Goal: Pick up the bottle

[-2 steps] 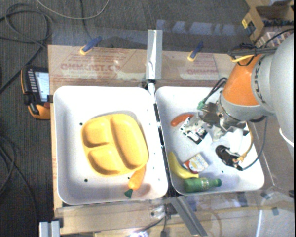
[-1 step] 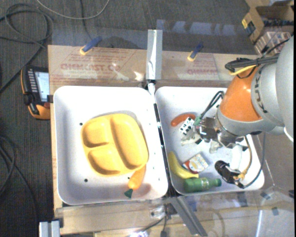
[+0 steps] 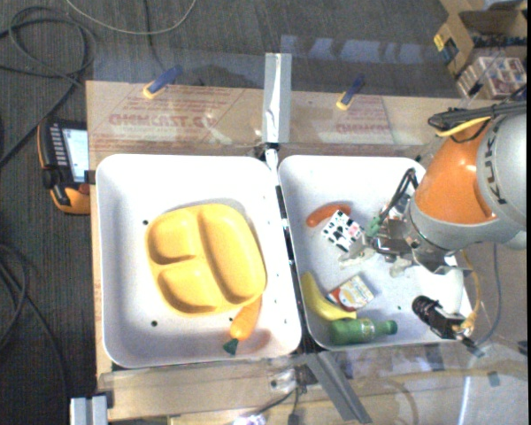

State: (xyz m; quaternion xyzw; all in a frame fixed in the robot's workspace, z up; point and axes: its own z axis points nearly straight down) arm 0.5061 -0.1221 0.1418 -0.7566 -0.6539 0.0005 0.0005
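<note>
The green bottle (image 3: pixel 363 328) lies on its side along the front wall of the right bin (image 3: pixel 398 173), its cap pointing right. My gripper (image 3: pixel 378 239) hangs over the middle of that bin, well behind the bottle and apart from it. It sits just right of a black-and-white patterned box (image 3: pixel 341 230). The grey arm with its orange band (image 3: pixel 456 189) covers the bin's right side.
A banana (image 3: pixel 319 301) and a small red-and-white packet (image 3: pixel 355 291) lie just behind the bottle. A red sausage (image 3: pixel 329 213) rests further back. The left bin (image 3: pixel 115 237) holds a yellow divided plate (image 3: pixel 205 257) and a carrot (image 3: pixel 244 322).
</note>
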